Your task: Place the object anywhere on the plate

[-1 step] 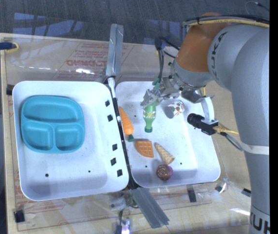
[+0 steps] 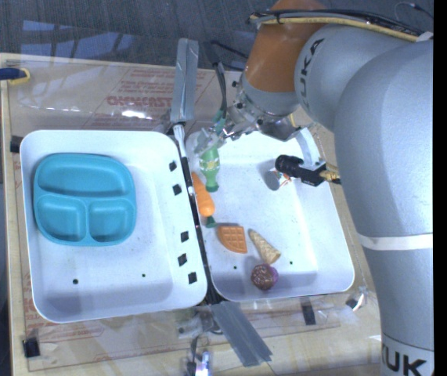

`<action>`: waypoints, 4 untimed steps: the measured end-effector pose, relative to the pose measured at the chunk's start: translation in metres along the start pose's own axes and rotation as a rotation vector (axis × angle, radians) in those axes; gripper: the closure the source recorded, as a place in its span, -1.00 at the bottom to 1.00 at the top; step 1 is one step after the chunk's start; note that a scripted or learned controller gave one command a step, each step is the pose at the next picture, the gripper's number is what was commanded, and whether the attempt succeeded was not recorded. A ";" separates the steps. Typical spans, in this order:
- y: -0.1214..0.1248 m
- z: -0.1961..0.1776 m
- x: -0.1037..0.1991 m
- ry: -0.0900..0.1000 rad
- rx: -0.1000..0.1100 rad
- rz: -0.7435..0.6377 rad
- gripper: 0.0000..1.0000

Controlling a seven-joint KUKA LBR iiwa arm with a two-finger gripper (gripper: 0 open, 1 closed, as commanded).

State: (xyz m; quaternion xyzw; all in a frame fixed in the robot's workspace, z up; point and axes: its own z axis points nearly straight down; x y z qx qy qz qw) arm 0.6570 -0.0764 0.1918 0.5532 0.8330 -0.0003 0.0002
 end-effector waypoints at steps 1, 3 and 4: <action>0.029 0.000 0.069 0.002 0.002 0.079 1.00; 0.068 0.034 0.188 0.001 0.004 -0.189 1.00; 0.068 0.034 0.188 0.001 0.003 -0.189 -1.00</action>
